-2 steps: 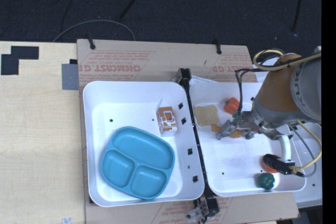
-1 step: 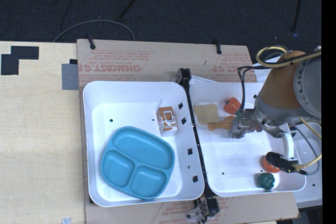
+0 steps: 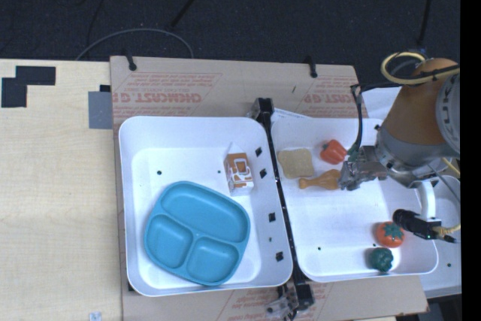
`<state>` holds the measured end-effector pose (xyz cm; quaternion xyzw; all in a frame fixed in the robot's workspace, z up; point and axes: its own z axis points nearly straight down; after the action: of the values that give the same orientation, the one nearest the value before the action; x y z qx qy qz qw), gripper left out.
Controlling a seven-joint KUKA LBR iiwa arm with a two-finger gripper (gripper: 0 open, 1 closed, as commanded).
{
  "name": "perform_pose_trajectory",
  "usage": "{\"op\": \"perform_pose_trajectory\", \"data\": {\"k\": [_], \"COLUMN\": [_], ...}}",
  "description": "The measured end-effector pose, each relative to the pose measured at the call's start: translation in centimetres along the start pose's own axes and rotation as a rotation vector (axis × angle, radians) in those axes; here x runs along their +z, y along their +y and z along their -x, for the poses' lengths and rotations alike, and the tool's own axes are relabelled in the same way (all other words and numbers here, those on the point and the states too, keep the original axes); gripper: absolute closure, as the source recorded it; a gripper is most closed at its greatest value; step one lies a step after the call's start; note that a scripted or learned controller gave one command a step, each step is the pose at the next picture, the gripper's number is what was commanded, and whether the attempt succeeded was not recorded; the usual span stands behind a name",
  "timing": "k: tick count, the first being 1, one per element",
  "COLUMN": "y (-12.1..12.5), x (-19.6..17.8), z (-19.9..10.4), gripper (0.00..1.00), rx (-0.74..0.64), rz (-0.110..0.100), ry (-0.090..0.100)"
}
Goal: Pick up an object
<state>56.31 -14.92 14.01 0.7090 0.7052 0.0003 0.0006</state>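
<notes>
My gripper [image 3: 350, 178] hangs low over the right bin [image 3: 338, 252], in its upper middle. It is right at the right end of a tan, drumstick-like piece [image 3: 319, 180] that lies on the bin floor. A red-orange item [image 3: 333, 152] lies just up and left of the gripper. A tan square pad [image 3: 295, 161] is further left. An orange tomato-like item with a green top [image 3: 389, 234] and a small green item [image 3: 381, 259] lie near the bin's lower right corner.
The left bin [image 3: 143, 154] holds a blue divided plate [image 3: 197, 232] and a small orange-and-white box [image 3: 239, 172] near the divider. The grey arm with its orange band [image 3: 417, 113] comes in from the right above the right bin's far edge.
</notes>
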Motion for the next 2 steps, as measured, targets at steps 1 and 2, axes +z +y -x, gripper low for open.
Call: {"op": "perform_pose_trajectory", "data": {"k": [1, 2], "y": [0.0, -0.7], "x": [-4.5, -10.5], "z": [-0.6, -0.6], "gripper": [1.0, 1.0], "rx": [-0.007, -0.006], "rz": [0.001, 0.003], "ry": [0.0, 0.0]}}
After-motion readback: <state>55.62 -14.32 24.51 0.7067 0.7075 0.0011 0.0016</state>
